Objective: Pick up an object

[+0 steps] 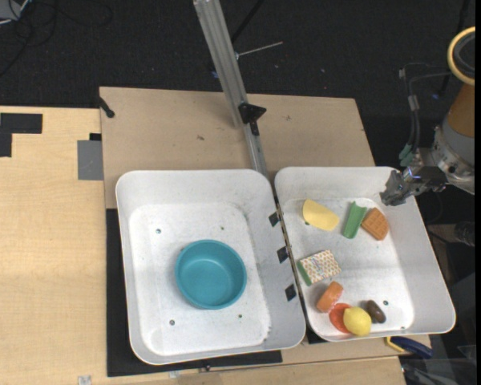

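Setting: you are looking at a robotics lab bench, not a home or shop. Evidence: two shallow white bins, the left bin (136, 207) and right bin (421, 271), set side by side on a plywood board (305, 131); an aluminium extrusion rail (224, 50) rising at a slant behind them; loose cables (20, 2) on dark flooring at the top left; a grey industrial arm (457, 147) entering from the right; small toy-like objects (341, 271) as test pieces.
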`<move>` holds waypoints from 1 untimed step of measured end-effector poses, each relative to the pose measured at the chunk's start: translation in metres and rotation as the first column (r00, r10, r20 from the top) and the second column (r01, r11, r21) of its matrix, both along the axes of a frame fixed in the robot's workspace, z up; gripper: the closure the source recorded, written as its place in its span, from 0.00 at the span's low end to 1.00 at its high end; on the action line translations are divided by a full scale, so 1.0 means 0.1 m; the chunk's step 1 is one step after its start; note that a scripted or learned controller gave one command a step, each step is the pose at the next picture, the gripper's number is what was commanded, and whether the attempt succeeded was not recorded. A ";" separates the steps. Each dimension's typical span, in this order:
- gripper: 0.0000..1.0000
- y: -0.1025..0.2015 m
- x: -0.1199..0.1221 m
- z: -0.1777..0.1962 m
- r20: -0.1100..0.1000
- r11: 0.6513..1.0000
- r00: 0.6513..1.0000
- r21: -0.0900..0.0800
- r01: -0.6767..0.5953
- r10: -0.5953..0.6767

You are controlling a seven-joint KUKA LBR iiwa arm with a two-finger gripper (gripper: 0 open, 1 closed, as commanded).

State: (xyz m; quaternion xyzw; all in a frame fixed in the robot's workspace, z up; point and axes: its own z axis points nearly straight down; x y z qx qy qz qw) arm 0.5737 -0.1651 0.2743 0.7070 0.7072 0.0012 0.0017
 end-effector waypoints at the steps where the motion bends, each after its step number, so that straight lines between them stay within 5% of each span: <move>1: 1.00 0.54 0.03 -0.17 -0.005 1.000 1.000 0.002 -0.003 0.003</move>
